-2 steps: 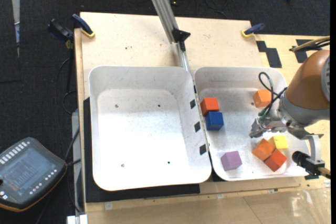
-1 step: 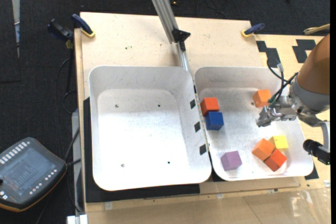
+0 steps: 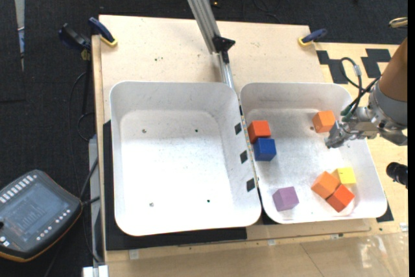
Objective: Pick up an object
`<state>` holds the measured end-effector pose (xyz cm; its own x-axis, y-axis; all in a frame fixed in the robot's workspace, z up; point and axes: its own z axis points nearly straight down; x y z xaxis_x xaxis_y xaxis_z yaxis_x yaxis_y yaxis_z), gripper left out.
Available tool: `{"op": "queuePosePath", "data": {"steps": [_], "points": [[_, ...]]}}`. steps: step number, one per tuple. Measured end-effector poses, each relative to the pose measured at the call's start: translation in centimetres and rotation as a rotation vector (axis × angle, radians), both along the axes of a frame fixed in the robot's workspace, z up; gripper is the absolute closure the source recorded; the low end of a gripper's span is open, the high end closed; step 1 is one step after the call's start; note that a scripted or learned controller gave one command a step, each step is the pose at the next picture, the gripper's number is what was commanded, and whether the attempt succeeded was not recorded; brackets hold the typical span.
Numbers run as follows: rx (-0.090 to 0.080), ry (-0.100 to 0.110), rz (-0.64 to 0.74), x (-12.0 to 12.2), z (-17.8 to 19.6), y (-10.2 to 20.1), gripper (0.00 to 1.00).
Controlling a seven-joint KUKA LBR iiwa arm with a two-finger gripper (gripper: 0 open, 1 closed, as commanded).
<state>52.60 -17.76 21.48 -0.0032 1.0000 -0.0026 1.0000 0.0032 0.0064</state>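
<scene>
Tool (image 3: 336, 137) low in right bin (image 3: 295, 95), near its right wall; finger state cannot be told. Nearest candidate, orange block (image 3: 323, 120), lies just beside it, up-left; nothing seen gripped

white bins (image 3: 123, 139), blue cube (image 3: 264, 150) — purple cube (image 3: 285, 198)

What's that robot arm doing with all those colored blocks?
The robot arm reaches in from the right, and its gripper hangs over the right bin, close beside an orange block. It isn't seen holding anything. The same bin also holds an orange block touching a blue block, a purple block, and a bunch of two orange blocks and a yellow block. The job is to pick one up.
</scene>
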Motion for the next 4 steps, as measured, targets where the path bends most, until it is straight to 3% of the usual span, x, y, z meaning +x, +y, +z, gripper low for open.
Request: {"op": "queuePosePath", "data": {"steps": [4], "points": [[0.004, 0.004, 0.006, 6.3, 1.5, 21.2, 1.00]]}}
